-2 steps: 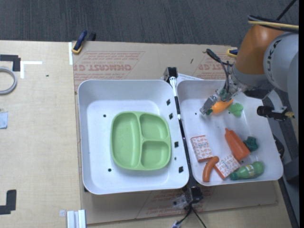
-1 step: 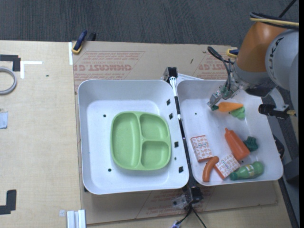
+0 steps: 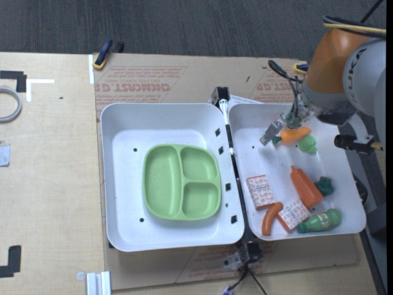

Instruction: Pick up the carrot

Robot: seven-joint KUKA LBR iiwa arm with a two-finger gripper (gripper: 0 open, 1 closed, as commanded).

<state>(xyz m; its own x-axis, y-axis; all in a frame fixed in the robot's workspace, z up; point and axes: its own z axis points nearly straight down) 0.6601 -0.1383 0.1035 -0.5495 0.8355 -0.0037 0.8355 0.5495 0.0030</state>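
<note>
One gripper hangs in the upper part of the right bin, at the end of the grey arm that comes in from the upper right of the frame. Its fingers point down and to the left, and the carrot lies right at their tips, touching or nearly so; whether the fingers are closed on it or merely beside it cannot be told from this angle. The carrot is orange, lying roughly level, with its pale green top toward the right.

Lower in the same bin sit an orange bottle, tilted, with a dark green piece just to its right. Near the bin's lower edge lie a green bottle, a small patterned box and a sausage, close together. Another patterned box rests left of the orange bottle.

Left of the divide, the left bin holds a green plate with three compartments. Both bins stand on a cardboard sheet over a pale wooden bench.
</note>
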